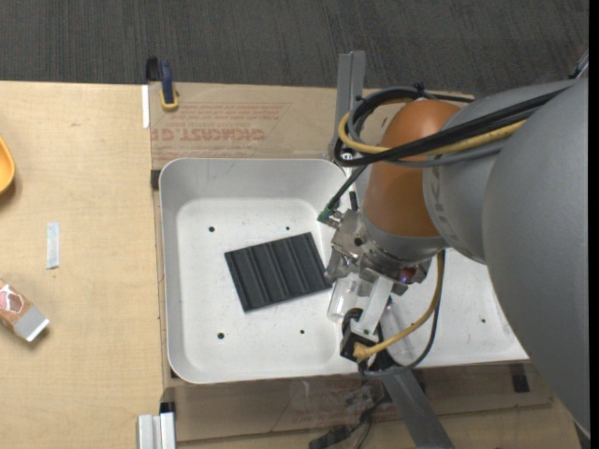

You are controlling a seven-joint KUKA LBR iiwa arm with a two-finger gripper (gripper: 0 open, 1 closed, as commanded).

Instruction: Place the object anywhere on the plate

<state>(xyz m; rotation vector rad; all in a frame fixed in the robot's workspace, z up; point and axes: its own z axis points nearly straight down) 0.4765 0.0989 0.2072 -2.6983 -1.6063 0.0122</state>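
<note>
Looming closest to the lens, the grey arm (pixel 524 213) is reaching in over the bins, its orange band (pixel 407 171) hanging above the wrist. The dark ribbed plate (pixel 276 271) is lying flat in the left bin (pixel 187 344), and the gripper (pixel 360 311) is hovering just beside its right edge. Whether it is clenched or released, I cannot tell, and no object is showing between it and the plate. Nothing is resting on the plate, so I'm judging the placing not yet done. Out on the desk (pixel 75 157), a small packet (pixel 21 313) is lying well apart.
</note>
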